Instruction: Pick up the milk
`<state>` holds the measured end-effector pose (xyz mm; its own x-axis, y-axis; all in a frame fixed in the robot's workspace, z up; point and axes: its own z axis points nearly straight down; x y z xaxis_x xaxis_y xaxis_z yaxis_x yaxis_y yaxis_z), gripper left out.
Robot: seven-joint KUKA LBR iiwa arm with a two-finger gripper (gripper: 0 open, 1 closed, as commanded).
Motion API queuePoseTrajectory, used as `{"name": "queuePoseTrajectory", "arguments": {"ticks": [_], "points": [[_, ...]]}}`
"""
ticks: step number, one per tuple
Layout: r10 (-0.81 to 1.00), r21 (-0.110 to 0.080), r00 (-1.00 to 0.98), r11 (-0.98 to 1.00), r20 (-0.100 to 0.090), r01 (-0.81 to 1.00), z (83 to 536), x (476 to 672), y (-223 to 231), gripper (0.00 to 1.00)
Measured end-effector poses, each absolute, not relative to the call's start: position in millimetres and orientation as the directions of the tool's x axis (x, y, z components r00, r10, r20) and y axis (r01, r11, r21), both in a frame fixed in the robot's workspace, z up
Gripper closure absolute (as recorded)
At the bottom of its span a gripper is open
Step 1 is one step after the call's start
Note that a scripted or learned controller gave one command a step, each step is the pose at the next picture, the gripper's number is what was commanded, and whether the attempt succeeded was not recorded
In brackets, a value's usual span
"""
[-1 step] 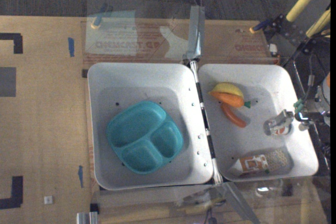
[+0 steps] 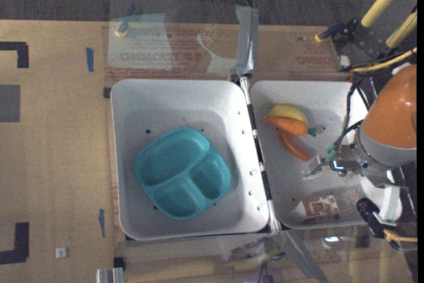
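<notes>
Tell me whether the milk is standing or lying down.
Lying down. The milk carton lies flat on its side on the right bin's floor, near the front wall, its printed face showing.

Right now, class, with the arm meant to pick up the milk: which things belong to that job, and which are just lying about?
Belongs to the job:
milk carton
gripper
right bin

Just lying about:
teal divided plate
carrot
lemon
orange stick
left bin

One fixed overhead camera – slanted down – takes in both bins [image 2: 126, 109]
</notes>
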<state>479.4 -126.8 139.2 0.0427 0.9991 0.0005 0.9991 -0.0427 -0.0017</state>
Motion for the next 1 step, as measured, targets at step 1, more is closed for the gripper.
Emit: {"name": "queuePoseTrajectory", "arguments": {"ticks": [1], "points": [[0.98, 0.005, -0.198, 0.198, -0.001, 0.98, 88.5, 480.8, -100.5, 0.0]]}}
